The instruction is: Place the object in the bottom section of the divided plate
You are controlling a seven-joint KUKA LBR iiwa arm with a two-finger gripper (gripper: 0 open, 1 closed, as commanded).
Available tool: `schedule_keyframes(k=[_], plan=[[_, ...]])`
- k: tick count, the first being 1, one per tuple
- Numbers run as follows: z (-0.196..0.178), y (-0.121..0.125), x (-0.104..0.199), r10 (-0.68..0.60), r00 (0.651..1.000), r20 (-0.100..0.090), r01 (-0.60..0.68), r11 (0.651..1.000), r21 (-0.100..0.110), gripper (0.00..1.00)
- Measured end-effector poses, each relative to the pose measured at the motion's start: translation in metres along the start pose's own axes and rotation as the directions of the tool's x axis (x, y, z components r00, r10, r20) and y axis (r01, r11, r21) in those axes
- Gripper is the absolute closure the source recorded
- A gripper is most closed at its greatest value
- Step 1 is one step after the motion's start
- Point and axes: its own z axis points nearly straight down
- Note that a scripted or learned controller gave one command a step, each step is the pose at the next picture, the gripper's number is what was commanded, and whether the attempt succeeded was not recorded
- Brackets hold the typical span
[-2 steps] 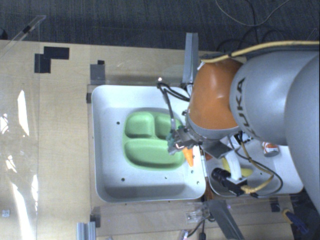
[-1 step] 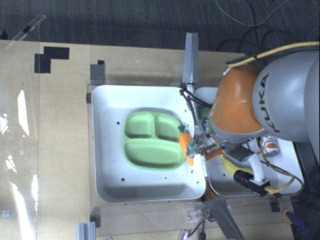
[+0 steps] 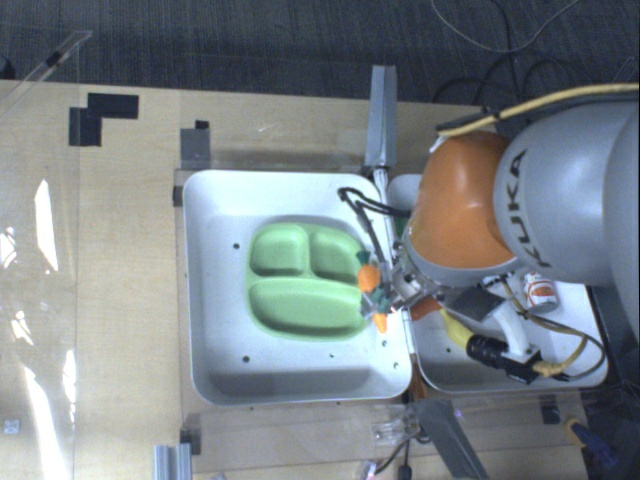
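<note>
A small orange object (image 3: 370,279) is seen at the pincer (image 3: 377,298) (whether it is clamped cannot be told), at the right rim of the divided plate (image 3: 285,252), whose bottom section (image 3: 300,308) lies just leftward in the view.

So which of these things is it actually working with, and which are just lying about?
For the job: green plate, small orange thing at its right edge, pincer.
Just lying about: small white-and-red thing in the right bin, black marks on the bench.
</note>
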Motion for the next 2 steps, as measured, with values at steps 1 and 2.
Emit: schedule_keyframes(k=[1, 2], plan=[[0.000, 0.018, 0.028, -0.018, 1.000, 0.000, 0.018, 1.000, -0.002, 1.00], [-0.001, -0.018, -0.029, 0.061, 0.998, 0.001, -0.061, 0.998, -0.001, 1.00]])
